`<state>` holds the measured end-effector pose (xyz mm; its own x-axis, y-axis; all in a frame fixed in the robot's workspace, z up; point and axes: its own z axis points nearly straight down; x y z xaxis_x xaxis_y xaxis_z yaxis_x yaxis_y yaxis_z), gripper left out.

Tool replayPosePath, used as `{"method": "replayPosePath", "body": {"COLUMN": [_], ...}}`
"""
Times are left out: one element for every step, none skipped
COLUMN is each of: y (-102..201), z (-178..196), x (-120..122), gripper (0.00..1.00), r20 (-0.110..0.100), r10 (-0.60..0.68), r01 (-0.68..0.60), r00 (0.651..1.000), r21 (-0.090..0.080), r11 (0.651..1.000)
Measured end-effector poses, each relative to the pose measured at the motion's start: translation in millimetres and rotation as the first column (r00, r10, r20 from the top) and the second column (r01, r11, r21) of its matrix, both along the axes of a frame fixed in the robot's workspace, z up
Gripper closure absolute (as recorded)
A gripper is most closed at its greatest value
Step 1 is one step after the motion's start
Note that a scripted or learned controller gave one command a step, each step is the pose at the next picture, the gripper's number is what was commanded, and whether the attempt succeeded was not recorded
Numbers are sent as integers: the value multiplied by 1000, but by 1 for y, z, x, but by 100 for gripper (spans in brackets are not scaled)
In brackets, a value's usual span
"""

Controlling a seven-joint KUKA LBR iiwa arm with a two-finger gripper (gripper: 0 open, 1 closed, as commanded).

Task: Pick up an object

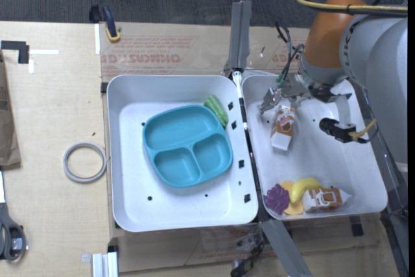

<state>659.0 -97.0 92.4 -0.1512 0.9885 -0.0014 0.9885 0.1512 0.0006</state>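
In the right bin [363, 172], my gripper [276, 102] hangs over the far left part. A small white and brown carton [283, 128] stands right beneath it, its top reaching up to the gripper's tip. Whether the carton is gripped or just touched cannot be made out. Along the right bin's near edge lie a yellow banana [302, 189], a purple toy [277, 198] and a second brown and white carton [323, 199].
The left bin [126, 191] holds a blue divided plate [187, 146] with a green item [217, 109] at its far right corner. A grey tape ring [85, 161] lies on the bench to the left. A metal divider [241, 42] stands between the bins.
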Motion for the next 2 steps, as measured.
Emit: {"method": "replayPosePath", "body": {"y": [-1, -1], "z": [11, 11], "x": [1, 1], "gripper": [100, 0], "r20": [2, 2], "r10": [-4, -4], "r01": [4, 4], "r00": [1000, 1000], "r21": [0, 0], "r11": [1000, 1000]}}
